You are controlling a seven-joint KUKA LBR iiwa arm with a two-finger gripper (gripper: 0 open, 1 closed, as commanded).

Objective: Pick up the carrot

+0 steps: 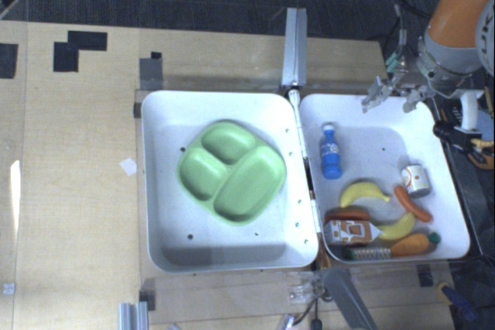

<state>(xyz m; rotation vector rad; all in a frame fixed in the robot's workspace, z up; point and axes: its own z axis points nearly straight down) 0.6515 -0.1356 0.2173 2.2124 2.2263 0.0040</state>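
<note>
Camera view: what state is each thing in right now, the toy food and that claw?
Carrot: lying flat, near corner of right bin, untouched.
Blue bottle: lying on its side.
Banana: lying flat.
Small can: tipped over.
Green divided plate: upright in left bin.
Gripper: above right bin's far edge, holding nothing.

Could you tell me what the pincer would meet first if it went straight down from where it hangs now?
Probably the far rim of the right bin, or bare floor just inside; depth is unclear. The pincer is far from the carrot.

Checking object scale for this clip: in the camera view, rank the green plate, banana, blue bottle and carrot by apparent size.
1. Green plate, by far the largest.
2. Banana, though partly covered by other items.
3. Blue bottle and carrot: they look alike in size, so I would not rank them.
</note>
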